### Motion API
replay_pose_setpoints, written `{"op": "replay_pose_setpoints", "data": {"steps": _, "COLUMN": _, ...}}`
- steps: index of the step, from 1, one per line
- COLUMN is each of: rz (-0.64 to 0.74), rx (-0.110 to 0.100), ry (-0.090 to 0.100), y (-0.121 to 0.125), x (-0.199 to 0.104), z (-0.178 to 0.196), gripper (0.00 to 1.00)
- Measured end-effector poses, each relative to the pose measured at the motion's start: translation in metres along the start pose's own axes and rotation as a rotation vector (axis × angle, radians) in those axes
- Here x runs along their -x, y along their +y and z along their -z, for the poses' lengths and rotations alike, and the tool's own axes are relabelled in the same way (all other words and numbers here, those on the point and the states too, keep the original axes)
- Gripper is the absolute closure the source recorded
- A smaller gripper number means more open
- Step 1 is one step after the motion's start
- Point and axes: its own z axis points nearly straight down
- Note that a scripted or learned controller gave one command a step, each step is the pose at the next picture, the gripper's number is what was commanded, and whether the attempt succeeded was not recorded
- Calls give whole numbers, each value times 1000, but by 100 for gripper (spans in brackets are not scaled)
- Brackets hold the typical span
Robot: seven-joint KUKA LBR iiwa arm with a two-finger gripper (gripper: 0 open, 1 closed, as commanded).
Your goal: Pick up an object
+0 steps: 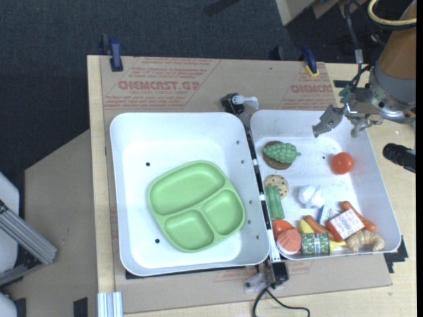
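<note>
A green divided plate (195, 205) sits in the left bin (125, 177). The cardboard (158, 84) behind reads "CHEMCAST GP". In the right bin (386, 203), a small red ball (342, 163) lies apart, probably light, smooth and slippery, best gripped across its middle. Above it, the gripper (342, 121) hangs spread and empty.

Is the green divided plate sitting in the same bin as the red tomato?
No, the green plate lies in the left bin; the tomato is in the right bin.

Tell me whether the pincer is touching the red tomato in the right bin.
Apart. The camera view shows bare white bin floor between the pincer near the bin's top edge and the red tomato below it.
</note>
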Motion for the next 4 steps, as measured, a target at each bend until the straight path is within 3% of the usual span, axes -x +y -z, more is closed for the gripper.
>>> {"op": "replay_pose_setpoints", "data": {"steps": 1, "rz": -6, "rx": -1, "ry": -3, "y": 9, "x": 63, "z": -40, "gripper": 0}}
{"op": "replay_pose_setpoints", "data": {"steps": 2, "rz": 1, "rx": -3, "ry": 11, "y": 17, "x": 77, "z": -159, "gripper": 0}}
{"op": "replay_pose_setpoints", "data": {"steps": 3, "rz": -1, "rx": -4, "ry": 3, "y": -22, "x": 56, "z": -154, "gripper": 0}}
{"op": "replay_pose_setpoints", "data": {"steps": 4, "rz": 2, "rx": 5, "ry": -2, "y": 22, "x": 74, "z": -154, "gripper": 0}}
